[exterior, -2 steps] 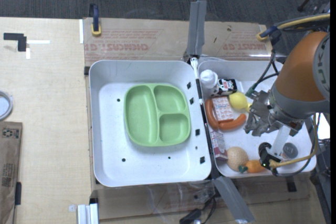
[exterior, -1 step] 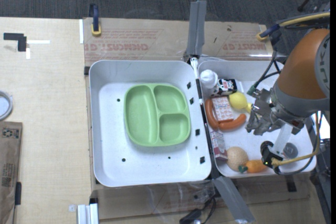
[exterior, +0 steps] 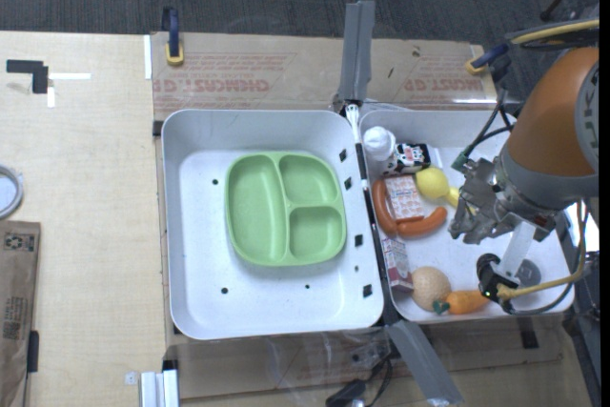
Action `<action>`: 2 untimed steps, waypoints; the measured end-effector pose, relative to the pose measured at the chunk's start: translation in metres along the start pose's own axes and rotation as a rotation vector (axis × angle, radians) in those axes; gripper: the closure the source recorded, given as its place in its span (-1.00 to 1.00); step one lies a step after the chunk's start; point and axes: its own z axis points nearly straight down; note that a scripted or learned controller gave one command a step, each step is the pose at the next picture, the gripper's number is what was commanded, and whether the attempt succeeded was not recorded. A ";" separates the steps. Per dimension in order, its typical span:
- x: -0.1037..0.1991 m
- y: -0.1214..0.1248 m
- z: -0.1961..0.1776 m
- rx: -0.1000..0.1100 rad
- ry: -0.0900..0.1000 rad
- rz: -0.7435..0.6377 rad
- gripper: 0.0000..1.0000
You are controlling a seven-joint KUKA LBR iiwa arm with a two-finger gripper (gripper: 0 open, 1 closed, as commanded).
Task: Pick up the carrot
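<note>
Camera view puts the carrot [exterior: 464, 302] at the near edge of the right bin [exterior: 548, 308], orange body lying roughly flat with its green end pointing left, touching or just beside a tan round item [exterior: 430, 283]. My gripper [exterior: 474, 222] hangs over the middle of that bin, above and a little right of the sausage [exterior: 412, 222] and close to the lemon [exterior: 434, 183]. It sits well short of the carrot, nothing between it and the target but bare bin floor.

Whether the gripper is apart or together, I cannot tell (dark metal clutter against cables, no clean outline). I see nothing carried.

Progress call: pick not started. Carrot rests on the bin floor, untouched as far as I can see. Left to do: shift toward the near wall, line up across the carrot's short axis, descend, close, lift. Risk: the tan neighbour and the bin wall crowd the approach.

Left bin [exterior: 191, 234] holds the green divided plate [exterior: 284, 208], not relevant.
</note>
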 end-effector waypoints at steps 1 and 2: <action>-0.001 0.001 -0.008 0.003 -0.003 0.000 1.00; -0.001 0.002 -0.015 0.005 -0.006 0.000 1.00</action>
